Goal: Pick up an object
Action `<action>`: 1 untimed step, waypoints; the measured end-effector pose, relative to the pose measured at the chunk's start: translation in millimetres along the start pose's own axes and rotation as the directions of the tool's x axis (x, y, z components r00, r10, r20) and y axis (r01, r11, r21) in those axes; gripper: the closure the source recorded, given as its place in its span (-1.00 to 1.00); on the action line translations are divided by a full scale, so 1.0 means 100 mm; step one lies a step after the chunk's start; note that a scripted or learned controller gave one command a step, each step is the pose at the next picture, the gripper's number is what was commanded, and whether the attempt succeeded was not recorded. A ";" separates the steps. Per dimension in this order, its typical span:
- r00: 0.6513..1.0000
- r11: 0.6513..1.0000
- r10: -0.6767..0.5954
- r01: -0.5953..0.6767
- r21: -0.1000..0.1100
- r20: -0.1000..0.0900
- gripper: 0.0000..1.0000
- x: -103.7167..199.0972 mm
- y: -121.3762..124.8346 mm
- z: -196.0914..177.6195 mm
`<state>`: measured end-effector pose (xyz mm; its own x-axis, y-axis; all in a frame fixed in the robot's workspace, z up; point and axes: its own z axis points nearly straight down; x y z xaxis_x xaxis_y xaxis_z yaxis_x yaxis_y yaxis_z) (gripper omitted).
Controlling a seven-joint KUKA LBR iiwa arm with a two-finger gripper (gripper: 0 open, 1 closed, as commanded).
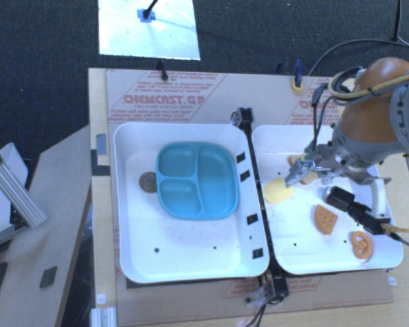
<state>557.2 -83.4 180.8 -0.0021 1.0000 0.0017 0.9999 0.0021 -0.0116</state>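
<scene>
yellow disc (278, 191): lies on the right bin (307, 257) floor, just below-left of the fingers (294, 176); fingers low, slightly apart, nothing between them; grasp not yet made; closing and lift remain; orange wedge (325, 219) and pretzel (360, 244) farther off.

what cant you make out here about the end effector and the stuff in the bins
- End effector, camera view: too small and blurred to tell if open or shut.
- Brown disc, left bin: the blue plate covers its right edge.
- Tan piece, right bin: partly hidden by the end effector.
</scene>
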 end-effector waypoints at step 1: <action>1.000 1.000 -0.002 0.002 -0.012 0.001 -1.00 0.00 0.03 -0.06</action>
<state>560.2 -83.5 187.0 -0.0038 1.0000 0.0005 1.0000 0.0038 0.0005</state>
